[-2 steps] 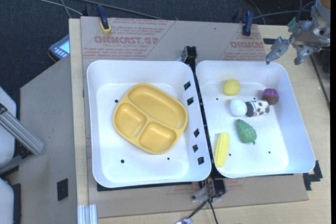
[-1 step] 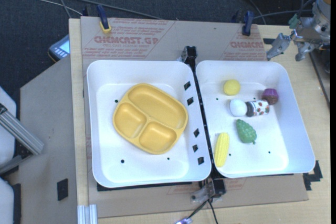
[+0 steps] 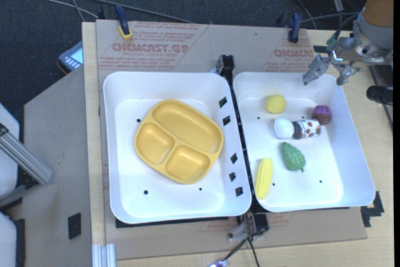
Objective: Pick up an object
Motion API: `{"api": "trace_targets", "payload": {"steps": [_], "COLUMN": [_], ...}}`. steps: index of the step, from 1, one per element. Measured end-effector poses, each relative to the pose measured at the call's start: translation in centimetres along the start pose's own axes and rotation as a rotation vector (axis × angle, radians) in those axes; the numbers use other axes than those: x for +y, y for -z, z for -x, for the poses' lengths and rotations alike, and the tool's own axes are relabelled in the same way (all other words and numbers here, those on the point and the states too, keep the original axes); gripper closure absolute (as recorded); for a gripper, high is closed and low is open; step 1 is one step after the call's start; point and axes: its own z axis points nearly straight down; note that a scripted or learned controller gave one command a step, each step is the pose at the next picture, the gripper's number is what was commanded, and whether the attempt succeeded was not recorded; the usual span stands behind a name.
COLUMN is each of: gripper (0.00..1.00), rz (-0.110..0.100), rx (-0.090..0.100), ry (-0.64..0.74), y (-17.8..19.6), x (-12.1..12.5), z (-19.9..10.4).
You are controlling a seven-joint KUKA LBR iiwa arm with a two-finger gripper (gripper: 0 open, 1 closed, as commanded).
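The right bin (image 3: 350, 159) holds a yellow ball (image 3: 275, 104), a purple fruit (image 3: 322, 114), a white and red toy (image 3: 295, 129) lying on its side, a green leafy vegetable (image 3: 292, 156) and a yellow corn cob (image 3: 264, 177). My gripper (image 3: 329, 72) hangs above the bin's far right corner, well above the objects. Its two fingers are spread apart with nothing between them. The purple fruit lies nearest to it, a little below in the view.
The left bin (image 3: 119, 134) holds a yellow divided plate (image 3: 179, 141). A black divider (image 3: 231, 128) runs between the bins. Blue clamps (image 3: 122, 22) hold the cardboard at the back. Cables trail across the dark floor behind.
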Motion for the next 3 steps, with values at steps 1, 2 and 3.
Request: {"api": "trace_targets", "payload": {"steps": [1,2,3], "gripper": [0.00,0.00,1.00], "rz": [-0.002,-0.002,0.007], "rx": [0.000,0.000,-0.002], "ry": [-0.002,-0.001,-0.001], "y": [-5.7,-12.0,-10.4], "x": [-0.6,-0.7,-0.5], "z": [0.8,0.7,0.7]}}
